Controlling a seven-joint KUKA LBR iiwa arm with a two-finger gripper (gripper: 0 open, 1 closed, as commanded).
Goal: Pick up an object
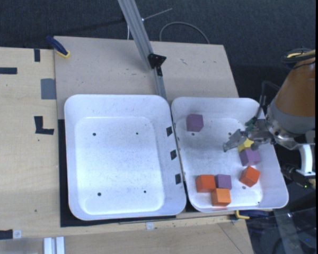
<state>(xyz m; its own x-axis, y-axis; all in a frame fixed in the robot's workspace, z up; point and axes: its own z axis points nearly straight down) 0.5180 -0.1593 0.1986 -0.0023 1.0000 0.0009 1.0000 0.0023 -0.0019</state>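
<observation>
My gripper (235, 141) hangs low over the right part of the right bin (212, 110), reaching in from the right below the orange-banded wrist. A small yellow block (248, 142) shows right against the gripper's near side, partly hidden by it; whether it is held cannot be told. A purple cube (249, 156) lies just below the gripper. Another purple cube (194, 123) sits apart at the bin's upper left. An orange cube (249, 175) lies tilted near the right wall.
At the right bin's front sit an orange cube (205, 182), a purple cube (223, 181) and a second orange cube (221, 196), touching one another. The left bin (74, 142) stands alongside. A grey slanted pole (138, 25) ends at the bins' back edge.
</observation>
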